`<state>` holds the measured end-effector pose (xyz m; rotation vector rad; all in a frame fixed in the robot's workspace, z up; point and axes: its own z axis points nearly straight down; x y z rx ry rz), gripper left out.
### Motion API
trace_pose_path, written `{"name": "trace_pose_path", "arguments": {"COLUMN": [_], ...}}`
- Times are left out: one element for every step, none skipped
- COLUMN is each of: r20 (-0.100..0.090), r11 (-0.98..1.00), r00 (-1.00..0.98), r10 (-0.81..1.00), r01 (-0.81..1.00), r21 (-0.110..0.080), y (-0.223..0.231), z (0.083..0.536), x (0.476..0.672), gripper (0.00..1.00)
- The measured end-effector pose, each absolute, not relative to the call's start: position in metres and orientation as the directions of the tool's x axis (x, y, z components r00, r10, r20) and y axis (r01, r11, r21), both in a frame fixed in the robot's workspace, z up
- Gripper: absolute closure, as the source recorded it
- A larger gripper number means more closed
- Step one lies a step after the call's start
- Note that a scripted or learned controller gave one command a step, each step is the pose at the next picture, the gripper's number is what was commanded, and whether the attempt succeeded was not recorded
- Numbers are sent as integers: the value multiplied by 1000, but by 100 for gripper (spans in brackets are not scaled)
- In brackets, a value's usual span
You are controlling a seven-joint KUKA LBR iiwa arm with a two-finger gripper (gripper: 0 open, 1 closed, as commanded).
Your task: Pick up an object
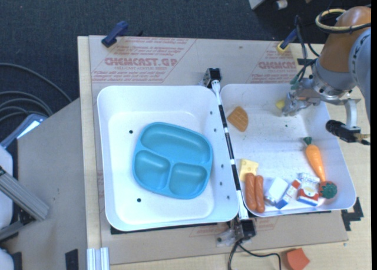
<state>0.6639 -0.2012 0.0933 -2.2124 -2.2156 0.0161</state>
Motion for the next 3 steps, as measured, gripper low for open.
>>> {"name": "trace_pose_path", "arguments": {"r20": [0, -2, 1], "r11": [2, 2, 1], "r00": [-2, -2, -1], "r10": [1000, 1000, 1000], "r01": [1000, 1000, 1000], "r21": [-15, -12, -1], "y": [-201, -201, -150], "z": [93, 104, 169], "x": [664, 665, 650], "gripper": [0, 100, 100]}}
